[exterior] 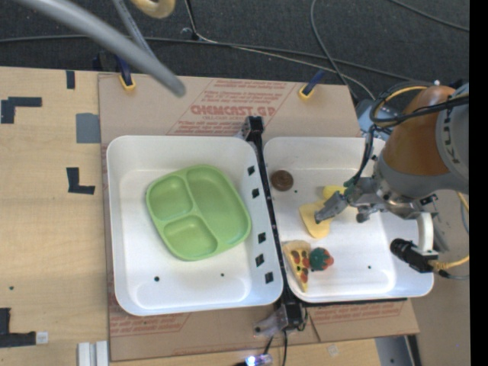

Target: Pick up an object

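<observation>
The tool is being held low in the right bin, its fingers spread over a yellow piece, with nothing being pinched between them.

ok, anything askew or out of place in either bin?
Only small things: the green divided plate sits rotated in the left bin, not square to its walls, and the pizza slice lies against the divider edge of the right bin.
</observation>
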### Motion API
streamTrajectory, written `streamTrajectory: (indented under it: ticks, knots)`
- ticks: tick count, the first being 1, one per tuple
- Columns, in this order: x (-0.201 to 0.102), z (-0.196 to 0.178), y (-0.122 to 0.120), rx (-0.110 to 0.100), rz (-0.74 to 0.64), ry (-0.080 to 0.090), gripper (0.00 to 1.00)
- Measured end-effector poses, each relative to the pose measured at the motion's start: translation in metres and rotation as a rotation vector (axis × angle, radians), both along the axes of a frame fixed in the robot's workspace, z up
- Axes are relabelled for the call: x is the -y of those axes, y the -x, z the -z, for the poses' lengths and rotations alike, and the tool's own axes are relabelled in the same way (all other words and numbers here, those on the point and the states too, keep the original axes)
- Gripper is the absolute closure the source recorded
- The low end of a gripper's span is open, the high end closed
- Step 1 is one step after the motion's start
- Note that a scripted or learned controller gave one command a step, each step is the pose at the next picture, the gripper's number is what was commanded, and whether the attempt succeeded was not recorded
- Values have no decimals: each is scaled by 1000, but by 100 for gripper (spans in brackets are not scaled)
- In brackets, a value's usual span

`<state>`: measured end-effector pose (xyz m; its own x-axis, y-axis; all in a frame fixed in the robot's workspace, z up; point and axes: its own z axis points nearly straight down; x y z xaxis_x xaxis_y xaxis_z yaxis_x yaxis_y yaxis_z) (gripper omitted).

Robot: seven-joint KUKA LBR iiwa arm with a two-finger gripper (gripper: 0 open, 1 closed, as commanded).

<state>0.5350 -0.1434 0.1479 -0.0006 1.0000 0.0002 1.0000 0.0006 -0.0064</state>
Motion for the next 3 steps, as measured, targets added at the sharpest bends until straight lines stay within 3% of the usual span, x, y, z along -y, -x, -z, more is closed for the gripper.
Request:
streamTrajectory:
  ticks: [1, 2, 3]
  knots:
    - [-6, 46, 7, 0, 0, -1, 0]
    - [-6, 34, 5, 3, -1, -1, 100]
    - [-13, -10, 6, 9, -1, 0, 100]
